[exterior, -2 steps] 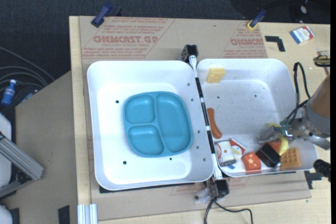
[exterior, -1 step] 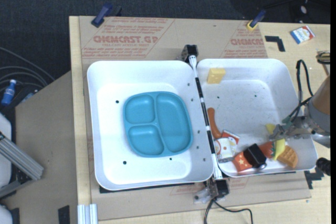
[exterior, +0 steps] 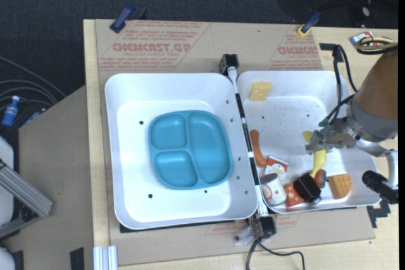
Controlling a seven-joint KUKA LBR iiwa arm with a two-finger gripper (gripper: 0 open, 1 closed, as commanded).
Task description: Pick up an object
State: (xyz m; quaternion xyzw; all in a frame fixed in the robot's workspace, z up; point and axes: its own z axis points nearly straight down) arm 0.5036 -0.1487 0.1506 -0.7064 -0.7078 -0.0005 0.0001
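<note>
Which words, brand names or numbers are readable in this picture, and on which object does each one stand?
"CHEMCAST GP": red print on the brown protective paper of the bench board, behind the left white bin.
"CHEMCAS...": the same red print behind the right white bin, cut off, partly legible.
Smaller red lines beneath both: too blurred to read.
Small red-and-white packet: print too small to read.

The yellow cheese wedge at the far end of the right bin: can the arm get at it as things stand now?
Probably yes. The cheese wedge lies alone on bare bin floor, nothing on or against it, and the end effector hangs over the same bin.
</note>
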